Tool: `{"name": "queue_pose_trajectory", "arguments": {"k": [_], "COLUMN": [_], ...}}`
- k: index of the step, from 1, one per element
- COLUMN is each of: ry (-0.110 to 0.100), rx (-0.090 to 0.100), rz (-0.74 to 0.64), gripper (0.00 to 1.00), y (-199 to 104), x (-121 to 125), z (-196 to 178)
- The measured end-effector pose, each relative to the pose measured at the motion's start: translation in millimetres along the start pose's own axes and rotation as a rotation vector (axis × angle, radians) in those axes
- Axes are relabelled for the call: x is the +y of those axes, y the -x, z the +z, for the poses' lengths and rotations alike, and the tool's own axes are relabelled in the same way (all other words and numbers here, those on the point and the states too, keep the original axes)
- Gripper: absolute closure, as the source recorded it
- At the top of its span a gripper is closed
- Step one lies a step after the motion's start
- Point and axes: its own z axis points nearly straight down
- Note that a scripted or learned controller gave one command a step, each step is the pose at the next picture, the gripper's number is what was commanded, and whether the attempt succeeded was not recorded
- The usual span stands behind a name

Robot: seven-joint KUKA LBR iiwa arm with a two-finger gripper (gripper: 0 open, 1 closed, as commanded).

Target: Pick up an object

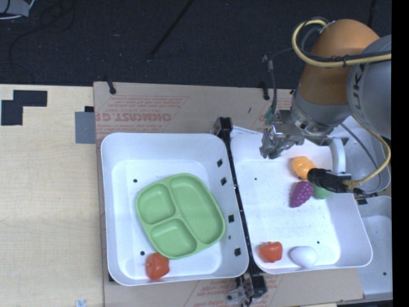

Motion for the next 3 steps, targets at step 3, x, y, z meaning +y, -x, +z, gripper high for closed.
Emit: {"name": "queue_pose_trajectory", "arguments": {"k": [3], "ry": [-0.001], "rx": [-0.002], "rz": [0.001], "gripper": [1.0], "y": [-150], "x": [19], "z": [2]}}
